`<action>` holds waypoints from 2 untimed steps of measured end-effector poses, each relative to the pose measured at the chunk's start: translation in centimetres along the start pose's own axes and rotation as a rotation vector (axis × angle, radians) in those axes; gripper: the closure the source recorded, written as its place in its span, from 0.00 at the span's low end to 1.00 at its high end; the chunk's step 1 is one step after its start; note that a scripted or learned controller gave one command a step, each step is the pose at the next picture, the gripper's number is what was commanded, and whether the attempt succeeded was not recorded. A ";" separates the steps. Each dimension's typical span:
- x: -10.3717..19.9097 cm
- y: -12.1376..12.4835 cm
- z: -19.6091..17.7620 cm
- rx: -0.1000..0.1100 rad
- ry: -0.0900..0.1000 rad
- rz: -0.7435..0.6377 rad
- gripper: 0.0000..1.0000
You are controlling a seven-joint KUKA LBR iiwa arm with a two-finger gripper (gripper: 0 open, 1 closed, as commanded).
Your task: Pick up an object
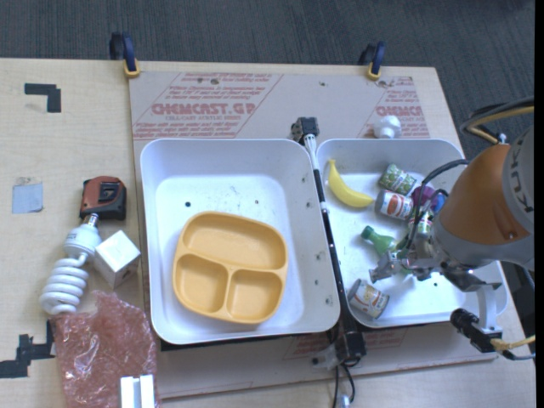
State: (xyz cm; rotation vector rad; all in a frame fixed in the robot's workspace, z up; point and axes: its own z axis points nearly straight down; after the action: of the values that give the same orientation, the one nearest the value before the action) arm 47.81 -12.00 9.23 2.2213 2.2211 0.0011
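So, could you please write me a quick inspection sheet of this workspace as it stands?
Surface: two white bins, left bin and right bin, on a board.
Job's things: banana, two small cans, green object and lying can in right bin.
Clutter: yellow divided tray in left bin; bulb, tape measure, white cube outside.
Gripper: gripper low in right bin.
Cables: black cable on arm.
Surroundings: grey carpet.

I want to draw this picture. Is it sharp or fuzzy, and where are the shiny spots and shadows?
In the camera view, the yellow tray and banana look fairly sharp; the arm's orange band is soft and a bit blurry. The light is even, with a pale sheen on the left bin rim and only faint shadows under the spiral bulb.
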 end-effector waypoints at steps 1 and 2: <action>-0.1 0.1 -1.0 -0.003 -0.001 0.001 1.00; 6.5 8.8 -10.0 0.001 -0.001 -0.002 1.00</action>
State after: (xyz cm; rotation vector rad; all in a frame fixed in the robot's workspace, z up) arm 56.60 -5.52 19.24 2.2184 2.2233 -0.0012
